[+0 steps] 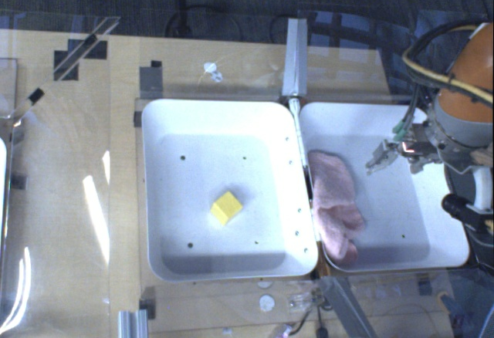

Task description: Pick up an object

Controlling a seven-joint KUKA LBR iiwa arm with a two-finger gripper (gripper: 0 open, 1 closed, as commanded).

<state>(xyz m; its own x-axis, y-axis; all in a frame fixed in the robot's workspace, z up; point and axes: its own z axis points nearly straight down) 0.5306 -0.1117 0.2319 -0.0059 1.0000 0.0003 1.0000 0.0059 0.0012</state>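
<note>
A small yellow block [226, 208] lies in the left bin [177, 174], a little below its middle. A crumpled pink cloth [336, 204] lies in the right bin [409, 213], stretched along its left wall. My gripper [378, 158] hangs over the right bin's upper middle, a short way right of the cloth's top end and apart from it. Nothing shows in its grasp. The arm's orange band [469, 82] sits above the wrist at the right edge.
A metal divider post [294, 59] stands behind the seam between the two bins. The wooden bench [69, 197] spreads to the left, with black tape marks [77, 55] and a clear plastic piece at the far left. Cables loop above the arm.
</note>
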